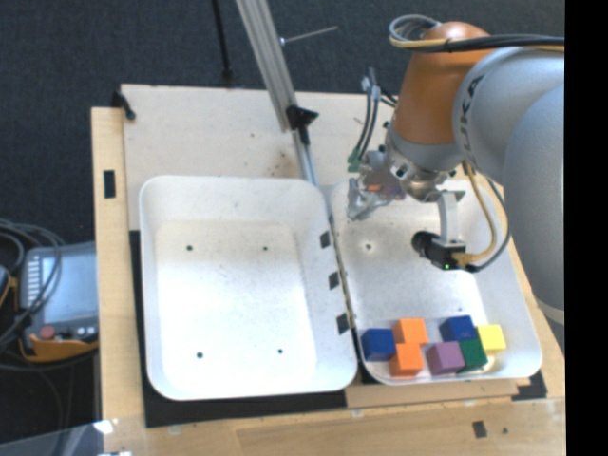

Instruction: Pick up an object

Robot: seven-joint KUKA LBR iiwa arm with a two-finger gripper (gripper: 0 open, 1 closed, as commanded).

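Several small coloured blocks lie together at the near end of the right bin (380,255): a blue block (378,343), an orange block (410,345), a purple block (444,357), a green block (473,353), a second blue block (459,328) and a yellow block (491,337). My gripper (361,200) hangs over the far left corner of that bin, well away from the blocks. I see nothing held at its tip.
The left bin (161,207) sits beside the right one, their rims touching. A slanted metal rail (271,65) crosses the back of the bench. A black cable with a green light (442,250) hangs off the wrist over the right bin.
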